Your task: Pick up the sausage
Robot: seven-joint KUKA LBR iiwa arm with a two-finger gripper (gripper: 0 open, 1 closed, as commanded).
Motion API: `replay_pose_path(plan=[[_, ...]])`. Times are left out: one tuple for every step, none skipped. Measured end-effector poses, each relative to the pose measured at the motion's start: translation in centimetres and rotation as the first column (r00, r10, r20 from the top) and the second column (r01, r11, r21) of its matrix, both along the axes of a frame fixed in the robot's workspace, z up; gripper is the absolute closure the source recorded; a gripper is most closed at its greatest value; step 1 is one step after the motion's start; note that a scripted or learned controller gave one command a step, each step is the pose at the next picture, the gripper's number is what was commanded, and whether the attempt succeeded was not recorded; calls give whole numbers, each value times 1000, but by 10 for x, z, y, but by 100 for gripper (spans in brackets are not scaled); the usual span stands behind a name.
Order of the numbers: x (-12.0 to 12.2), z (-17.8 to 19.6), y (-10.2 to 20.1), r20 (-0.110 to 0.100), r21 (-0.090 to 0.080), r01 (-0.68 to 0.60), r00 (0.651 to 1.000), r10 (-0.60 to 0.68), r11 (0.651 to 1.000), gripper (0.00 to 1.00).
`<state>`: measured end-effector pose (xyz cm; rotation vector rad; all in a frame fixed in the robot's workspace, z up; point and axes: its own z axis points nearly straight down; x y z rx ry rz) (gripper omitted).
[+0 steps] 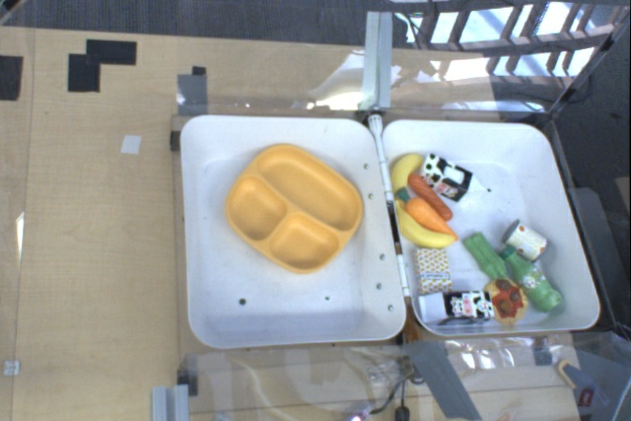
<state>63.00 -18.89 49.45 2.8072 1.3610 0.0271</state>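
The sausage (pixel 432 196) lies in the right bin (pixel 552 163), resting across the banana (pixel 419 230) and touching the carrot (pixel 426 212), so I think it sits high and easy to reach, but I cannot tell if my end effector is spread or pressed together.

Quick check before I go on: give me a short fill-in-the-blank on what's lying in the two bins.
1. The yellow divided plate lies in the ____ bin.
2. The banana lies in the ____ bin.
3. The plate has ____ compartments.
4. The reddish sausage rests against the ____.

Missing words: left; right; three; banana
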Motion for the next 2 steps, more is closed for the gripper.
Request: replay_pose_path(plan=[[1,12,1,5,-3,-7,1000,7,1000,100],[2,24,3,9,-5,-15,1000,15,1000,100]])
